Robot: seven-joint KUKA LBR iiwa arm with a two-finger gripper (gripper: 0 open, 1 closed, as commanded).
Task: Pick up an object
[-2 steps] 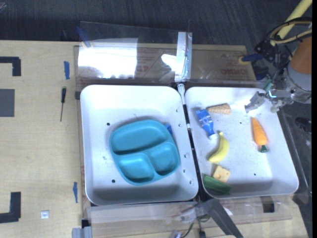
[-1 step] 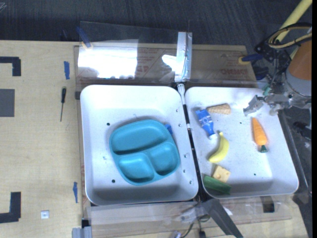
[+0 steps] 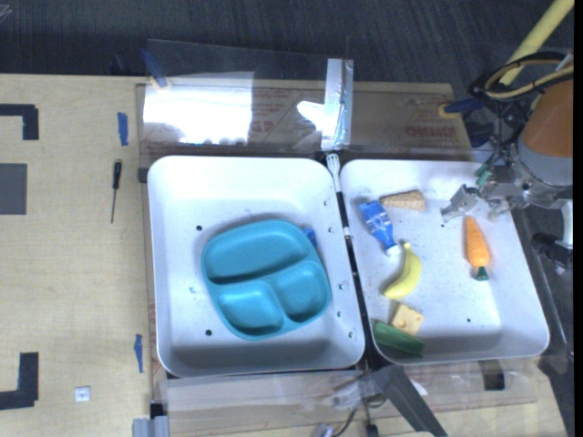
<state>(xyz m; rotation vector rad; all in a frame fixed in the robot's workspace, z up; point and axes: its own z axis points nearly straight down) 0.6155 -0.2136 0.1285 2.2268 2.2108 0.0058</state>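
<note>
Nearest the camera, at the front edge of the right bin [image 3: 524,335], a green block [image 3: 397,337] is seen lying against the front-left corner, with a yellow cheese wedge [image 3: 407,318] just behind it. Taken from the left, the left bin [image 3: 173,189] is occupied by one blue tray [image 3: 264,279] with three compartments, probably set there as a drop spot. In the right bin six loose items are counted: one blue tube [image 3: 377,224], one cracker [image 3: 404,201], one banana [image 3: 404,275], the wedge, the block and one carrot [image 3: 476,245] near the right wall. They lie scattered, well apart enough to be picked singly. The gripper [image 3: 475,200] is held over the rear right corner, just behind the carrot, seemingly the intended object; whether it is apart or together cannot be told, and nothing is seen held.
</note>
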